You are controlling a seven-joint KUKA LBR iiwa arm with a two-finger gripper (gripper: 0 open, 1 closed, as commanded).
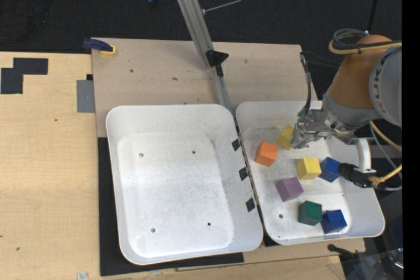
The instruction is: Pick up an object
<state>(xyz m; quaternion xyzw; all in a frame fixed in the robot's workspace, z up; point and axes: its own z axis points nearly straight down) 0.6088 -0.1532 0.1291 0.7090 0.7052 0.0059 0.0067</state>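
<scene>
The right bin holds several small blocks. A dull yellow block lies near its back, with an orange cube just in front of it to the left. Further forward are a bright yellow cube, a blue cube, a purple cube, a green cube and a second blue cube. My gripper hangs low over the back of this bin, right beside the dull yellow block and above the bright yellow cube. Its tip is too small and dark to read.
The left bin sits beside the right one, with black clips along the shared edge. A slanted aluminium bar rises behind the bins. My arm's grey and orange body and cables overhang the right bin's right side.
</scene>
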